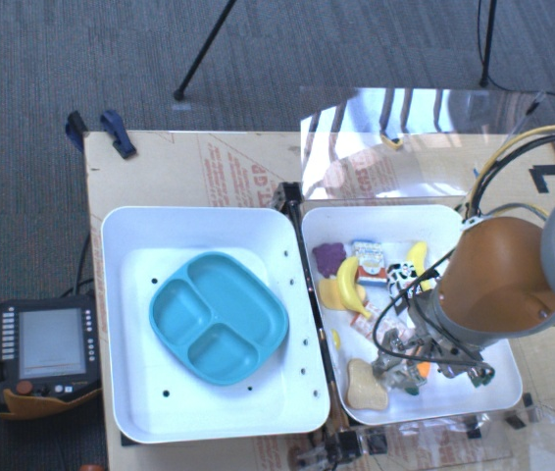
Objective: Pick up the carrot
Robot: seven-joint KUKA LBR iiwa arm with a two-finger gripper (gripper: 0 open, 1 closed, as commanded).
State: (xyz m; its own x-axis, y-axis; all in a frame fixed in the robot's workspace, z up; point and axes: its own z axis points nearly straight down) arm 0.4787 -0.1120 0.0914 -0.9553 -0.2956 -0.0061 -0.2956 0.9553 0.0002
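Camera view: I've got the arm low over the right bin, gripper down near the bin's front. The carrot reads as a small orange bit right at the gripper, mostly hidden; I can't tell if the fingers are open, closed or gripping it. A beige bread piece lies just left of it. Banana and purple grapes sit toward the back left. Left bin holds a blue divided plate. Tablet is left of the desk.

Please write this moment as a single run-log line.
arm: low over right white bin | gripper: by small orange carrot, grasp unclear | blue divided plate: left white bin
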